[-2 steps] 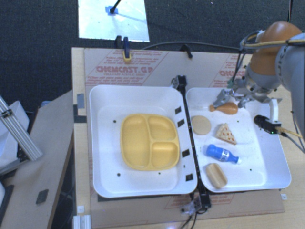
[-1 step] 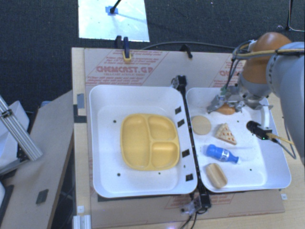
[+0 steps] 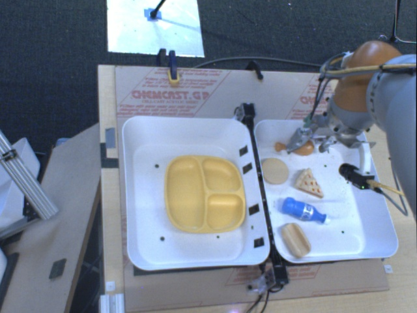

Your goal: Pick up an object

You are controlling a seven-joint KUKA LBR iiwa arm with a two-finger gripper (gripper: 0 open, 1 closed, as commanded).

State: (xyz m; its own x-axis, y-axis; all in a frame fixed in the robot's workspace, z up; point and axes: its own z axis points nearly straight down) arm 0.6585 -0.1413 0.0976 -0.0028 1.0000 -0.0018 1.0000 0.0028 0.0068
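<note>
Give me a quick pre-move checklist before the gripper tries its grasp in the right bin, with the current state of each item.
1. Gripper positioned over a target: ok, it sits at the orange piece near the right bin's far edge.
2. Orange piece between the fingers: cannot tell, the gripper hides part of it.
3. Neighbours out of the way: ok, the round cracker and pizza slice lie apart from the gripper.
4. Blue bottle and bread roll undisturbed: ok, both lie near the front.
5. Yellow tray in the left bin: ok, away from the arm.
</note>
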